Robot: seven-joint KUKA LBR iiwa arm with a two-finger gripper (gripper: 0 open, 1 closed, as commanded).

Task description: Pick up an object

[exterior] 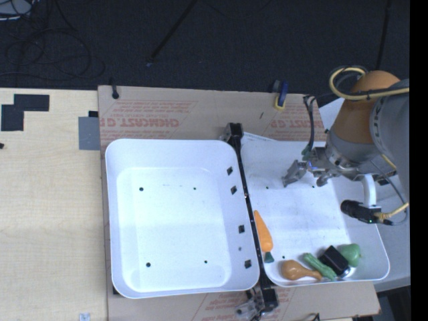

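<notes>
- The pale wooden desk [47, 199] takes up the left of the scene, with dark rectangular patches on its far left part.
- A brown cardboard sheet [174, 109] printed with red lettering lies under both bins, and a blue clip [281, 93] grips its far edge.
- The shallow white plastic bin on the left [117, 179] shows small dark dots on its floor.
- A black strip of clamps [244, 212] runs from far to near between the two bins, right where their walls meet.
- The shallow white plastic bin on the right [381, 263] has its things gathered along the near side.
- A slim orange carrot-shaped toy [262, 229] lies against that bin's left wall, its green stub end pointing to the near side.
- A tan pear-shaped piece [295, 269] rests in the near left corner, just beside a long green pod-like piece [314, 263].
- A small black block [333, 258] lies partly across the pod, touching a rounded green lump [350, 252] to its right.
- The metal two-finger pincer [302, 174] hangs over the far part of the right bin, well apart from the toys (its fingers look spread and nothing sits between them).
- The grey arm with its orange band [364, 112] reaches in from the right, trailing a yellow cable loop [344, 79].
</notes>
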